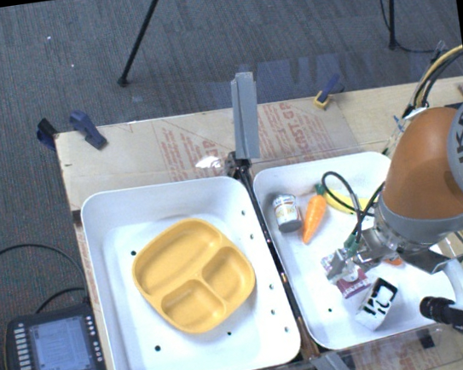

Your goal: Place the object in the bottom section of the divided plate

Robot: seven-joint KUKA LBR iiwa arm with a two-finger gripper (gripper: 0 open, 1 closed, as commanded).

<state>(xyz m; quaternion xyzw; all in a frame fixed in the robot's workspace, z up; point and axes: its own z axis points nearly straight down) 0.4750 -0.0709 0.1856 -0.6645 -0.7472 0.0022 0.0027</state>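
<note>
A yellow divided plate (193,273) lies in the left bin (102,242), with one long section at its upper left and two smaller ones at its lower right; nothing lies in it. My gripper (344,265) hangs low in the right bin (322,330), just above a small maroon packet (354,284). An orange toy carrot (313,217) and a small silver can (286,212) lie up and to the left of the gripper. A black and white object (376,302) rests just below and to the right of it.
A yellow piece (338,201) with a black cable looped over it lies at the right bin's back, beside the carrot. A grey post (247,126) stands behind the ridge between the bins. The arm's orange band (424,173) covers the right bin's right side.
</note>
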